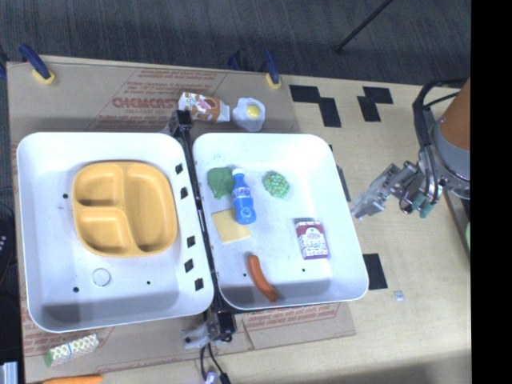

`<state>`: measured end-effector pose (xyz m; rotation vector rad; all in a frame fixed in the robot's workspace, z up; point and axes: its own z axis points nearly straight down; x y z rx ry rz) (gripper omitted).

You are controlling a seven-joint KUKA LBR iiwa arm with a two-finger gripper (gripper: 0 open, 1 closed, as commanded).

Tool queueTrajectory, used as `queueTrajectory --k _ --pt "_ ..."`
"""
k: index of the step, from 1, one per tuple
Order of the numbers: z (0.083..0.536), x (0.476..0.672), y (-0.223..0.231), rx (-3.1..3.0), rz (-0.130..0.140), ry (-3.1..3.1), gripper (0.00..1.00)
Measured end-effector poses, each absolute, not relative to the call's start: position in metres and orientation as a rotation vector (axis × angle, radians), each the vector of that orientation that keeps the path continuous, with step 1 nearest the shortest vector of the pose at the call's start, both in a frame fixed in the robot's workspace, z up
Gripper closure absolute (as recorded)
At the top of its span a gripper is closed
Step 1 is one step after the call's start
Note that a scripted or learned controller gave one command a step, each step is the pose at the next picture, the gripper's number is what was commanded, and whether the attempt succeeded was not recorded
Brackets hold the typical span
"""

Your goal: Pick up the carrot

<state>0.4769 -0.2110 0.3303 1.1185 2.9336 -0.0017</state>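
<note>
Table (416,318) carries 2 bins; the right bin (340,214) holds the carrot (262,278) near its front wall, beside a cheese slice (233,227), bottle (242,201) and red box (311,239). Tool (364,205) hangs outside, fingers spread, gripping nothing.

Orange carrot (262,278), blue bottle (242,199), yellow divided plate (125,207), white bins (48,238), red packet (311,239)

shallow white plastic bins: 2 (32,214) (340,214) | yellow three-compartment plastic tray: 1 (124,206) | blue plastic bottle: 1 (242,200) | green leafy toy vegetable: 1 (220,181) | round green knobbly ball: 1 (276,184) | flat yellow cheese slice: 1 (232,229) | small red printed box: 1 (311,239) | orange carrot-like stick: 1 (262,278) | end effector: 1 (362,209)
</note>
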Motion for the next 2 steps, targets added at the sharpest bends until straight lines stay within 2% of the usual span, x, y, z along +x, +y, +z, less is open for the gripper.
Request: queueTrajectory --k 1,2 --pt "0.275 0.477 -0.211 0.373 -0.001 3.12 1.0" --pt "0.308 0.477 -0.211 -0.374 -0.003 3.117 1.0"
